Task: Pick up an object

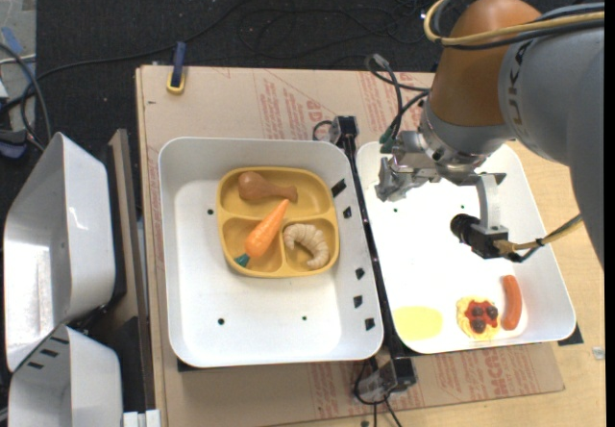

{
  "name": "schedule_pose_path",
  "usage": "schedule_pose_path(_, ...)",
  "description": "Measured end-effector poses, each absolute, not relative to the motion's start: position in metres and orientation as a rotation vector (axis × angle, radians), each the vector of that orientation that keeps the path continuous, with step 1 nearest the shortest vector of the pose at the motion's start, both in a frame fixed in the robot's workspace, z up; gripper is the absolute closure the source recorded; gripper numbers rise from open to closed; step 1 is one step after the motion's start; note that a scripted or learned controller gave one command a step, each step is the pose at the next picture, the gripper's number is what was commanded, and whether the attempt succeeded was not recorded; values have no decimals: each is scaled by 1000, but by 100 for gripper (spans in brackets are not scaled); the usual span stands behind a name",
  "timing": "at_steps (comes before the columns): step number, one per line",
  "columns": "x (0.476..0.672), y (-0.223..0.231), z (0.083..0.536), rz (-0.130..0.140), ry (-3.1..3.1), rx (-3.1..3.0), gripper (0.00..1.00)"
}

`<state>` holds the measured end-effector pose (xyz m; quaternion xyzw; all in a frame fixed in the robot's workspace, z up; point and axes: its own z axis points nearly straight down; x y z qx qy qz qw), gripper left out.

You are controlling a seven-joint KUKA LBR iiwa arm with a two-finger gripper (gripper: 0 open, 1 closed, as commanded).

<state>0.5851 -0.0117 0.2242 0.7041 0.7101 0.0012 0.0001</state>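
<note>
My gripper (392, 181) hangs over the far left part of the right bin (538, 223), below the grey arm with its orange band. Nothing lies directly beneath it. At that bin's near edge lie a flat yellow disc (418, 321), a small tart with red berries (479, 315) and a red sausage (512, 302). In the left bin (192, 252) stands a yellow divided plate (229, 240). The plate holds a brown drumstick (264, 188), an orange carrot (267, 229) and a pale shrimp (309, 242).
A black cable fitting (478, 231) hangs off the wrist over the middle of the right bin. The two bins meet at a raised rim (363, 223). White containers (48, 233) stand off the bench to the left. Cables run across the floor behind.
</note>
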Motion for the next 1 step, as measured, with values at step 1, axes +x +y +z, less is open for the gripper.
schedule_pose_path(1,611,32,236,6,2229,2211,100)
